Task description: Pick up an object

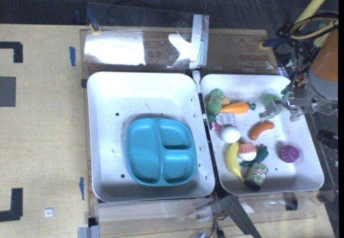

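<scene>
Seen from above at a slant: two white bins side by side on the counter [37, 124]. Left bin [107, 97] carrying a blue divided tray [160, 150] at its centre, apart from the clutter. Right bin [309, 140] packed with small toy foods, loose and reachable from overhead: green pear-like piece [215, 100] at 11 o'clock, carrot [235, 107] just beside it, sausage [261, 129] near centre, white egg [231, 135] and banana [233, 159] at 7 o'clock, purple piece [289, 153] at 4 o'clock, small jar [256, 174] at 6 o'clock.

Pincer [275, 105] hanging low over the right bin at about 1 o'clock, just above the sausage, arm entering from 3 o'clock. Cannot tell how the pincer stands; nothing seen gripped. Probably lined up for the sausage, the nearest candidate, lying fairly free of neighbours.
</scene>
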